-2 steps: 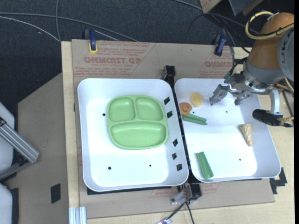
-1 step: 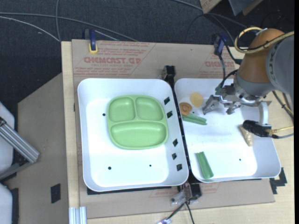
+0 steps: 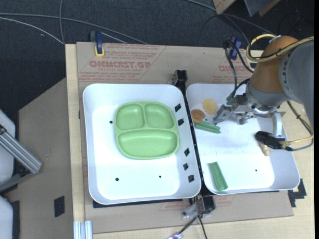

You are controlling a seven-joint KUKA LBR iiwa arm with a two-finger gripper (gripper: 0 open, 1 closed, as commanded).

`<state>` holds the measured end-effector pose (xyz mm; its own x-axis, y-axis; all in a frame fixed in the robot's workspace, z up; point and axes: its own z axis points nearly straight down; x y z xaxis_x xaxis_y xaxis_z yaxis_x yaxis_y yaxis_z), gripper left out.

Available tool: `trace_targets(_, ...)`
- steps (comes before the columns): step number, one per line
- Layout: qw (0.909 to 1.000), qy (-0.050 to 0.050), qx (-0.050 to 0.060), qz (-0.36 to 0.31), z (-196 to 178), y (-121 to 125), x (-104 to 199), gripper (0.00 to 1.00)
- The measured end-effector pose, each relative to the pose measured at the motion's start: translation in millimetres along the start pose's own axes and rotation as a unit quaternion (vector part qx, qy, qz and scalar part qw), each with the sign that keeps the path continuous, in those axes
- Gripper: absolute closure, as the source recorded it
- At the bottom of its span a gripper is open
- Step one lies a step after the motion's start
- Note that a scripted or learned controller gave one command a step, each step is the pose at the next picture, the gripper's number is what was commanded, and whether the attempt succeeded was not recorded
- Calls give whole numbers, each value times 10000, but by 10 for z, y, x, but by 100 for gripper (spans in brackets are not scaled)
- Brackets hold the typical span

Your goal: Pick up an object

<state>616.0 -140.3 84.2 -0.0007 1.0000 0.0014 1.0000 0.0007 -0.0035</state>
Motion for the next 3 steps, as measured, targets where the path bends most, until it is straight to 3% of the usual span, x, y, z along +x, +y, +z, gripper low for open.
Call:
trace_targets(1, 10000, 1, -18, 1, -126, 12, 1, 100)
trace_targets(3, 10000, -10, -52, -9, -1166, -22, 117, 100)
